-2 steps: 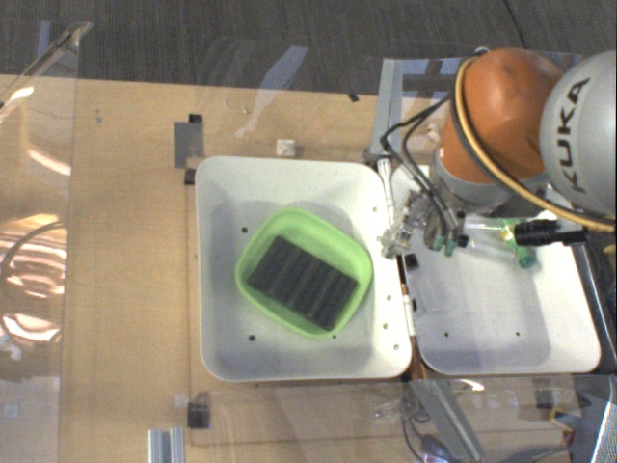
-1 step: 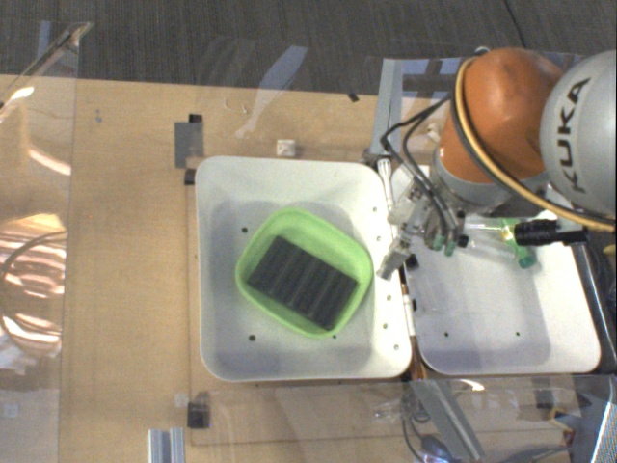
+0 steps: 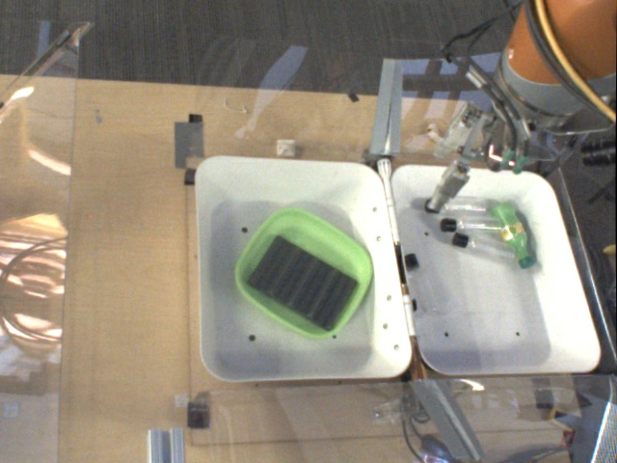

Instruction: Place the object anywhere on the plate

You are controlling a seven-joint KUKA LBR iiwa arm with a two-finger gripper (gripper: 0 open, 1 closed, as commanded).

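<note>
A lime-green plate (image 3: 260, 249) lies tilted in the left bin (image 3: 217, 336), and a dark ridged rectangular piece (image 3: 301, 280) rests on it. In the right bin (image 3: 501, 340) lie clear tube-like pieces with black ends (image 3: 472, 230) and a green part (image 3: 513, 231), near the bin's far side. My gripper (image 3: 439, 201) reaches down into the right bin's far left corner, just left of the clear pieces and close to the bin floor. I see nothing held in it.
A small black bit (image 3: 410, 258) lies by the right bin's left wall. A metal rail (image 3: 388, 104) runs back from where the two bins meet. The orange-banded arm (image 3: 569, 27) fills the upper right. A small block (image 3: 285, 147) sits behind the left bin.
</note>
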